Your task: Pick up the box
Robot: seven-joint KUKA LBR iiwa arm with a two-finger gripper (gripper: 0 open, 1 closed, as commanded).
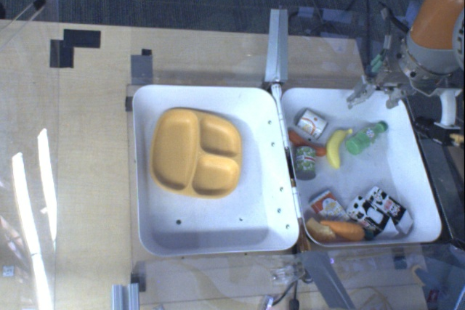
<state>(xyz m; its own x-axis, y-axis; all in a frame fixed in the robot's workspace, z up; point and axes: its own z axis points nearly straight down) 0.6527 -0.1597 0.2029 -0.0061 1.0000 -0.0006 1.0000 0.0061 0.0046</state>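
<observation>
In the right bin (421, 178), a black-and-white patterned box (378, 211) lies near the front right corner. A smaller red and white box (328, 205) sits to its left. My gripper (376, 97) hangs over the bin's far edge, well behind both boxes. Its fingers (358, 96) are spread open with nothing between them. The arm's orange band (436, 7) is at the upper right.
The right bin also holds a small tin (312, 123), a banana (334, 147), a green bottle (365, 138), a dark can (306, 162), a carrot (298, 137) and an orange bread roll (336, 230). A yellow divided plate (195, 151) lies in the left bin (218, 229).
</observation>
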